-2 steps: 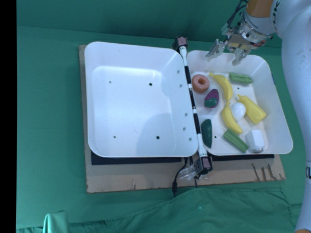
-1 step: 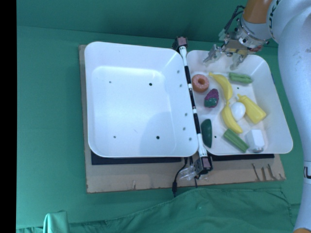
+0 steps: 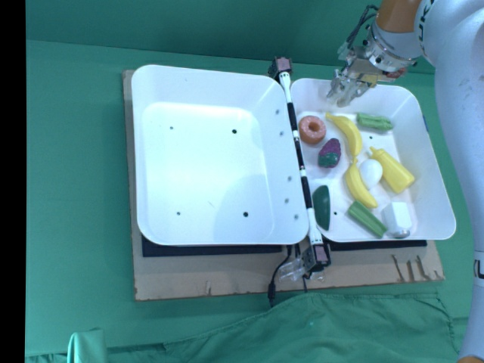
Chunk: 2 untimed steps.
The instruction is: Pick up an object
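My gripper [image 3: 342, 94] hangs above the far edge of the right bin [image 3: 435, 195], fingers apart and nothing between them. Just in front of it lie a yellow banana [image 3: 347, 131] and a green vegetable piece [image 3: 374, 122]. Further left in the bin sit a brown doughnut [image 3: 311, 128] and a purple-red fruit [image 3: 330, 153]. Toward the near side are a second banana [image 3: 358, 187], a white egg [image 3: 370, 171], a yellow bottle [image 3: 392, 170], a dark green cucumber [image 3: 321, 206], a green block [image 3: 366, 218] and a white cup [image 3: 397, 218].
The left bin [image 3: 215, 157] lies beside the right one, separated by a black-and-white bar [image 3: 296, 146]. Both bins rest on a cardboard sheet [image 3: 227, 282] over green cloth. The arm [image 3: 454, 66] comes down the right side.
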Available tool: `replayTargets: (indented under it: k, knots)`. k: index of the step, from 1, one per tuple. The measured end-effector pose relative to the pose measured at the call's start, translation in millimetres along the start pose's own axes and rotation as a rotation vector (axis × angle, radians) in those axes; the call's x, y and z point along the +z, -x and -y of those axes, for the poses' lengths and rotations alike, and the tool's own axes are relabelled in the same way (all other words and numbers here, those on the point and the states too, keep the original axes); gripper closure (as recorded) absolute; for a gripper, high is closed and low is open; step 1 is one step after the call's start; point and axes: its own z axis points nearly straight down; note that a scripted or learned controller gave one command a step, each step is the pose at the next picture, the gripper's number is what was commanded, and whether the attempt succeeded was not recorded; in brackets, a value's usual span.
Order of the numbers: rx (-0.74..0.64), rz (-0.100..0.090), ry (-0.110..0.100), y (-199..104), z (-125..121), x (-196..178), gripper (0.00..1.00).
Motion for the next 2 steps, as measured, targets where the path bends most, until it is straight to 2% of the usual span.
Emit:
replayTargets:
  k: [1, 2]
  knots:
    - [0.006, 0.017, 0.033, -2.6, -4.4, -67.9, 1.00]
    - [0.006, 0.018, 0.034, 1.8, -1.6, -136.0, 1.00]
